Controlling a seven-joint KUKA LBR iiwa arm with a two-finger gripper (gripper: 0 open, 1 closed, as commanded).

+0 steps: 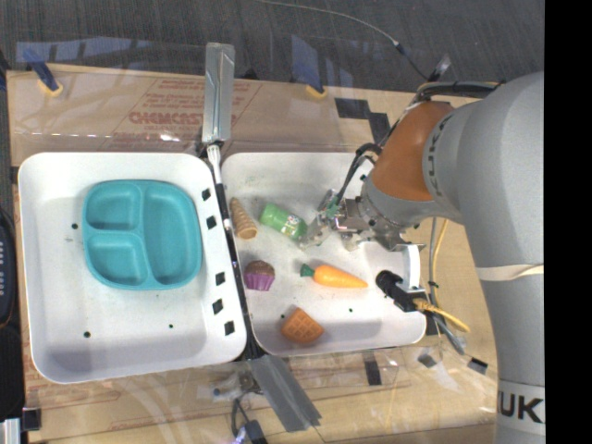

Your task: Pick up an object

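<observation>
The gripper hangs low in the right bin touching the green bottle, its grip impossible to judge, so the bottle may roll away toward the cone.

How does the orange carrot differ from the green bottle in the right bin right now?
The orange toy carrot is tapered with a green top; the green bottle is a cylinder with a pale label. The carrot lies near the bin's middle, apart from the pincer; the bottle lies farther back, its end right beside the pincer. Both lie on their sides in the right white bin.
</observation>
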